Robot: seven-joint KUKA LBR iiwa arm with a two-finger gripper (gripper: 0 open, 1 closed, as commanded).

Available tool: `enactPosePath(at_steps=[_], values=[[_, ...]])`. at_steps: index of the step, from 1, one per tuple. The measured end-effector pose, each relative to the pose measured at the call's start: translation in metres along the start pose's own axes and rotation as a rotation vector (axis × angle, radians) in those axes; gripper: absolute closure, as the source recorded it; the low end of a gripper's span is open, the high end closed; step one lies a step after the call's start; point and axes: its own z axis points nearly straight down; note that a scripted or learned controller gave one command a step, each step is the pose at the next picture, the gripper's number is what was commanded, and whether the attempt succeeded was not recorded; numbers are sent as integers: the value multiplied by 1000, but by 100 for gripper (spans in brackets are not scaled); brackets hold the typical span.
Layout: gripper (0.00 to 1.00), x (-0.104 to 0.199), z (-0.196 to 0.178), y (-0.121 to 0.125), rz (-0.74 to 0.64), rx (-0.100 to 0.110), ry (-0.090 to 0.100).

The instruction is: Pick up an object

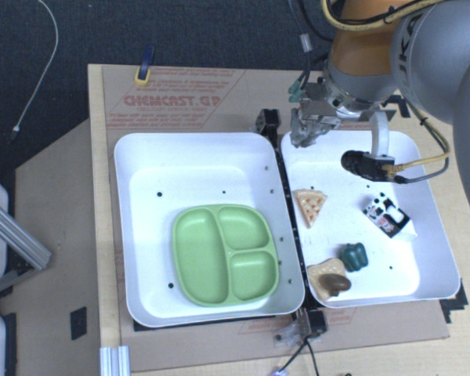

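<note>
My gripper hangs over the far left corner of the right bin, close to the divider between the bins. A toy pizza slice lies below it in the view, near the bin's left wall. A black-and-white block sits toward the right side. A teal toy pepper and a tan and brown piece lie near the front edge. All of these objects rest on the bin floor, apart from the gripper.
The left bin holds a green divided plate. A black cable fitting with a yellow lead hangs from the wrist over the right bin. A yellow and blue clip lies on the cardboard behind the bins.
</note>
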Motion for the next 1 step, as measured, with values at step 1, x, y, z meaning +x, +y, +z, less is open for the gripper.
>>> enactPosePath(at_steps=[1], values=[[100, 61, 7, -6, -1, 5, 1]])
